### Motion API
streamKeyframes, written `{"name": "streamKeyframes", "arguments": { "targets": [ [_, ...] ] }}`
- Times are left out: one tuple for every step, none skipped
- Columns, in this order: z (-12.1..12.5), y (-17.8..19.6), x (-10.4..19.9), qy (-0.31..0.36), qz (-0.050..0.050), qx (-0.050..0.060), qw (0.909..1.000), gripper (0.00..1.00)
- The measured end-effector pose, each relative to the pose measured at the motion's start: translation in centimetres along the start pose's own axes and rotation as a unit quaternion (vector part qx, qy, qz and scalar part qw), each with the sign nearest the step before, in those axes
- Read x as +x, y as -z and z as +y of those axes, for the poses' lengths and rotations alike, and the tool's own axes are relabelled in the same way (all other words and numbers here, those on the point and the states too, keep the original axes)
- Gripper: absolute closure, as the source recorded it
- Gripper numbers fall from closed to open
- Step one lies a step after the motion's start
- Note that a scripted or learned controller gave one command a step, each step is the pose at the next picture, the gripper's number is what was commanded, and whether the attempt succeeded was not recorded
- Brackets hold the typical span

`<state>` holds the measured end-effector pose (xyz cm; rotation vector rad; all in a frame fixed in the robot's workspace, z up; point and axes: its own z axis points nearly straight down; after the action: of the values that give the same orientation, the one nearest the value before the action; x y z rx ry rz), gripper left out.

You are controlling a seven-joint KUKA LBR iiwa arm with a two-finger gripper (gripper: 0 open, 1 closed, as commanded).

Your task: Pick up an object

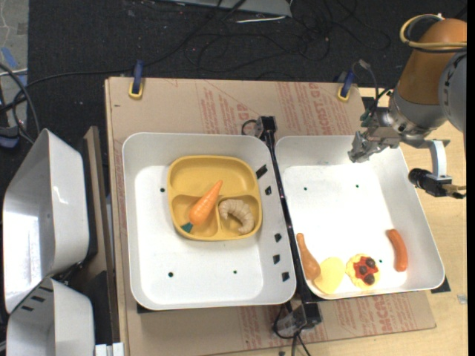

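My gripper [361,148] hangs over the far edge of the right bin [349,206], with nothing seen between its fingers. Along that bin's near edge lie a brown drumstick-like piece [307,255], a pale yellow round piece [332,273], a yellow slice with red and dark toppings [363,269] and an orange sausage [399,248]. In the left bin [148,265] sits a yellow divided plate [185,175] that holds a carrot [205,202] and a pale shrimp [238,214].
The bins rest on a cardboard sheet [200,102] held by two yellow clamps [136,88] at the back. White containers [41,206] stand off the bench at the left. Cables run across the dark floor behind.
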<state>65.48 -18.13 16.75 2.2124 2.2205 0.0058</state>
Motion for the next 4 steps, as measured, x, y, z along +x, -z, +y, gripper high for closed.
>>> {"name": "streamKeyframes", "arguments": {
  "targets": [
    [-0.3, 5.3, 0.9, 0.000, 0.000, 0.000, 1.0000, 1.00],
    [-0.1, 10.7, 0.9, 0.000, 0.000, 0.000, 1.0000, 1.00],
    [-2.1, 11.0, 5.5, 0.001, 0.002, 0.004, 1.0000, 1.00],
    [-3.6, 11.2, 10.4, 0.002, 0.002, 0.004, 1.0000, 1.00]
  ]
}}
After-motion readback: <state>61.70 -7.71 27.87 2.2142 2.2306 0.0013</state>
